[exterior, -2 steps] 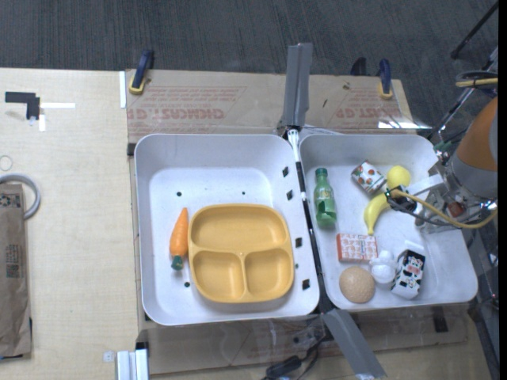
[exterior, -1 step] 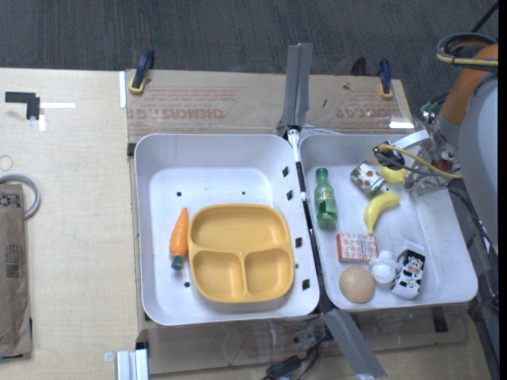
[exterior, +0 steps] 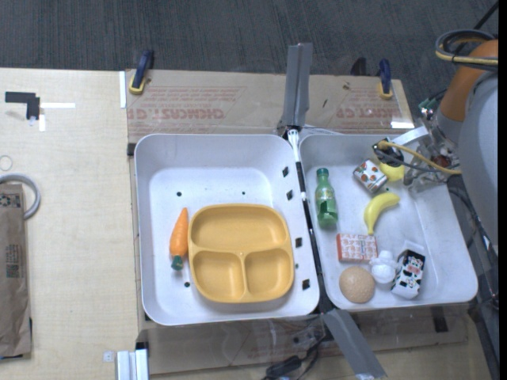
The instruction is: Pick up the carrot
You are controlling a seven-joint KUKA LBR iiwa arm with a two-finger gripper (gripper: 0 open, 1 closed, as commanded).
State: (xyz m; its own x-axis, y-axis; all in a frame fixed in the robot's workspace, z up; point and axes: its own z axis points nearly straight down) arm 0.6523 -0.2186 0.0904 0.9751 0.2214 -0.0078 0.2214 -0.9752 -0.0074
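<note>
Left of the tray point(exterior: 238, 252), carrot point(exterior: 179, 234) lies lengthwise: I'd grip across its middle (jaw state I cannot tell).

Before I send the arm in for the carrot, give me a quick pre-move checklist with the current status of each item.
1. Carrot located: ok. The carrot lies in the left bin, lengthwise along the left side of the yellow tray.
2. Carrot uncovered: ok. Nothing lies on top of it.
3. Room around carrot: not ok. It lies right next to the tray's left edge, leaving little room for a finger on that side.
4. Arm position: not ok. The gripper is over the right bin, near the dice and banana.
5. Finger state: cannot tell.
6. Path across: ok. The divider between the bins looks low.
</note>
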